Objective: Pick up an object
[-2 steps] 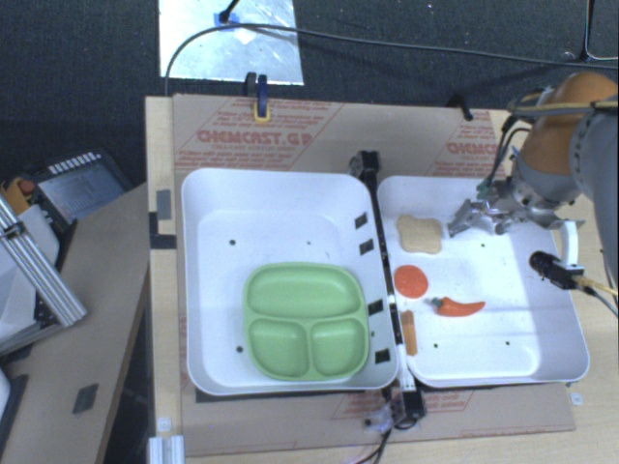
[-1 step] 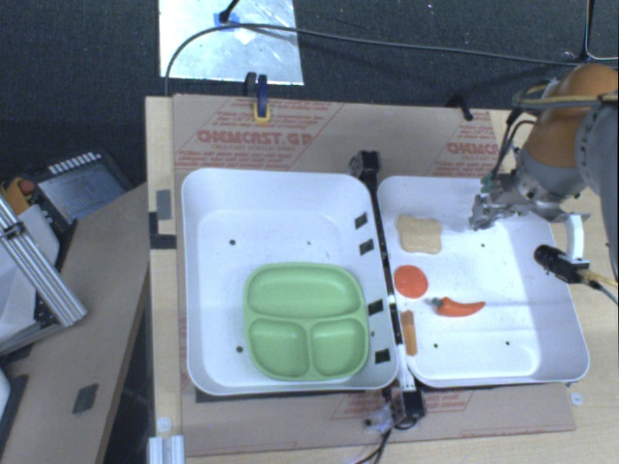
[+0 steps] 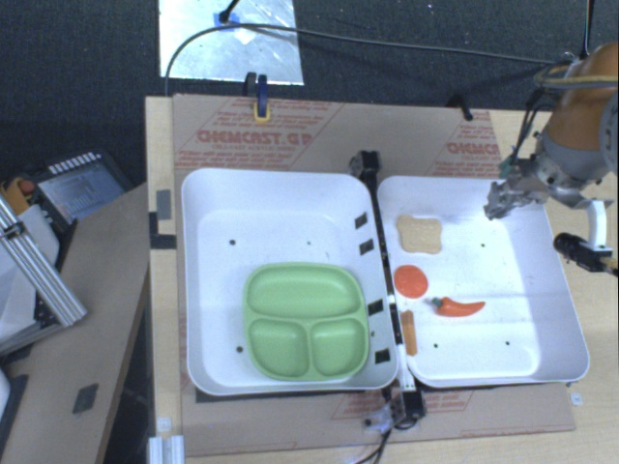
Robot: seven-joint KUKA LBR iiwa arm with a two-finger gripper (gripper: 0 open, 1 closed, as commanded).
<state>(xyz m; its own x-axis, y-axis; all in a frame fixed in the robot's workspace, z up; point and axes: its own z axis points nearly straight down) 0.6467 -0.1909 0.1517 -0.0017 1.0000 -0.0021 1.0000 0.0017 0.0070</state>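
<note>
My end effector (image 3: 503,201) hangs over the right bin's (image 3: 542,288) far right corner; I cannot tell its state. Nearest me lies a tan slice (image 3: 420,233), then a red disc (image 3: 411,280), a chili (image 3: 458,306) and a carrot stick (image 3: 408,333). A green tray (image 3: 305,319) sits in the left bin (image 3: 222,220).

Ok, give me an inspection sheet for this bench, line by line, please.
Surface: bench bearing left bin and right bin.
Job's things: in the right bin, tan slice, red disc, orange-red pepper, brown stick.
Clutter: green divided tray in the left bin.
Grippers: gripper above the right bin's far right corner, holding nothing seen.
Cables: black cable across the back.
Surroundings: foil sheet, yellow clamp.
</note>
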